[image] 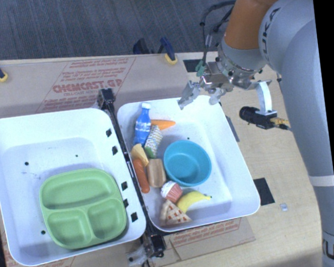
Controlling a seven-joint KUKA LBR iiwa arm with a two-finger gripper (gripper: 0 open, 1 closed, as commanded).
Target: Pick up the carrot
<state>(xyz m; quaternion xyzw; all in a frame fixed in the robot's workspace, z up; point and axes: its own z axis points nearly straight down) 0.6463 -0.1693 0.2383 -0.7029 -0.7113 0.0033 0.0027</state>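
- Gripper [200, 92]: above the right bin's [233, 152] far rim; fingers spread, nothing between them
- Carrot [163, 123]: lying in the right bin's far part, just beside the blue bottle [143, 123]; near the blue bowl [187, 163]

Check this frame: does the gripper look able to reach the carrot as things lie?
Probably yes. The carrot lies uncovered at the right bin's far end, beside the bottle; the gripper hovers just beyond it.

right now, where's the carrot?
In the right bin, near its far rim: the carrot lies just right of the blue bottle, above the blue bowl.
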